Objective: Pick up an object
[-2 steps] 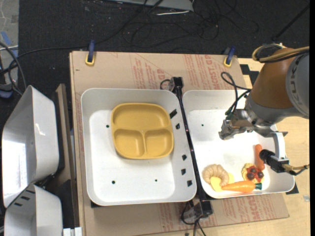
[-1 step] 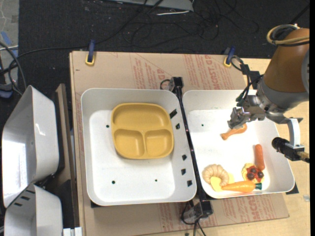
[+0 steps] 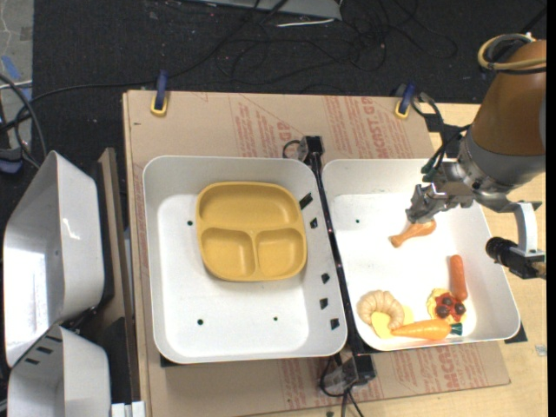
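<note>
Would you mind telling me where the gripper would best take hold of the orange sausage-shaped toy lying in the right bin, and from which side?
Probably at its middle. The orange sausage-shaped toy lies flat in the right white bin, long axis running near-to-far, apart from the pizza-like toy just below it. I would come straight down from above, fingers closing across its narrow width from left and right, where bare floor flanks it on both sides.

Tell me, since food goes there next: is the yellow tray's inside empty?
Empty. The yellow tray lies flat in the left bin, all three compartments bare.

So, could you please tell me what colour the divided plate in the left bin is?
Mustard yellow; the divided plate shows best in the camera view.
</note>
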`<state>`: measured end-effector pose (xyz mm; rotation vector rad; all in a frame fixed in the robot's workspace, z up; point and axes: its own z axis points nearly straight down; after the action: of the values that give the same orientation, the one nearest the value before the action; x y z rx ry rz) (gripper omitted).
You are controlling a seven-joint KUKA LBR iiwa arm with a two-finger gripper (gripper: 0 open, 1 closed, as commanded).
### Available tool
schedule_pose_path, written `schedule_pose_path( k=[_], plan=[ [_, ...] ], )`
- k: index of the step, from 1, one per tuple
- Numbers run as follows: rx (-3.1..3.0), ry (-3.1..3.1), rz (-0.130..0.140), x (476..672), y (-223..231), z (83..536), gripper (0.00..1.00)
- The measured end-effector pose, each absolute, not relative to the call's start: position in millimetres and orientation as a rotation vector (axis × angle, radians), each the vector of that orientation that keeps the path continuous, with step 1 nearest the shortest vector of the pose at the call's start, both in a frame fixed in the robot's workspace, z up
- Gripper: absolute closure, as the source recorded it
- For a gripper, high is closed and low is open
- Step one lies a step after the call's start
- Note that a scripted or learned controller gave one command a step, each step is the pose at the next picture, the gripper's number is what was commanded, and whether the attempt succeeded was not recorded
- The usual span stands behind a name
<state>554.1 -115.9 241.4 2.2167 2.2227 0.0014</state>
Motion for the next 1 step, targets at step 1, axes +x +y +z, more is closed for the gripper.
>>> schedule_pose_path(
  k=[1],
  plan=[
    [2.215,2.23,0.0,568.5,-67.2,228.9,1.0]
  ],
)
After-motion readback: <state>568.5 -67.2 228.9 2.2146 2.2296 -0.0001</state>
